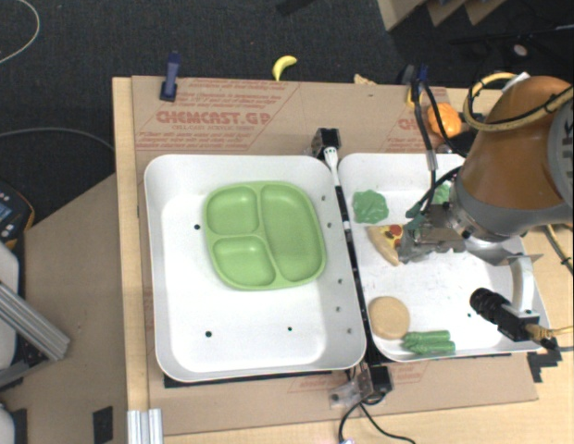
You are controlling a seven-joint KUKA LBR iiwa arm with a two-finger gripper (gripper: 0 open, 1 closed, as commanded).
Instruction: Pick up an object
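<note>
Brown protective sheet (222, 109) on the bench behind the bins: red print "CHEMCAST. G P" in large capitals, smaller red lines above and below it too fine to read, fainter repeat near the right bin illegible

A divided plate (265, 235) is set in the left bin (176, 276). In the right bin (472, 340), a round cookie (391, 315) is placed just behind a bean pod (427, 342), with a leafy piece (369, 205) farther back.

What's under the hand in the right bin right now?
The hand sits low over a small red-and-yellow item on the right bin floor. The item's left part shows; the rest, and any contact, is covered by the hand.
</note>
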